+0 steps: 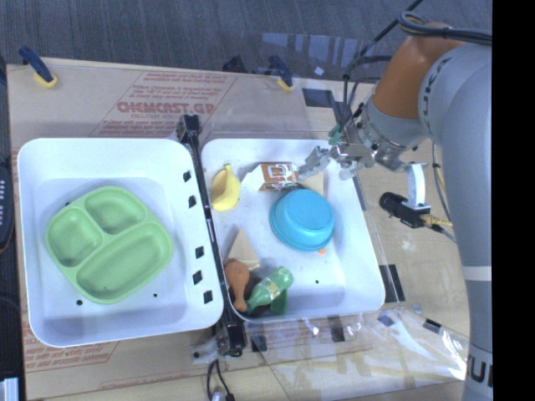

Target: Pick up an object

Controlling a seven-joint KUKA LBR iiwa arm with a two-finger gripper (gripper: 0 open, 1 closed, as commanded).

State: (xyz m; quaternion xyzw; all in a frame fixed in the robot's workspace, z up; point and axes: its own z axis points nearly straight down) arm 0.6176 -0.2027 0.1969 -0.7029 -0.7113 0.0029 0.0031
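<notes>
We see nothing lifted yet — the gripper [322, 161] hovers over the right bin's [355, 270] far edge, near the small brown packet [278, 175] and blue bowl [302, 218]; whether the jaws are spread, we cannot tell.

right bin [361, 249]: blue bowl [302, 219], banana [224, 187], green bottle [269, 290] crowd it
left bin [33, 249]: green tray [109, 242] fills middle

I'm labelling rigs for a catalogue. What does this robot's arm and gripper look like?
The arm is smooth, rounded and grey, with an orange band above the wrist. Black cables loop along it. The gripper is a small metallic grey assembly with two thin fingers and dark fittings.
</notes>
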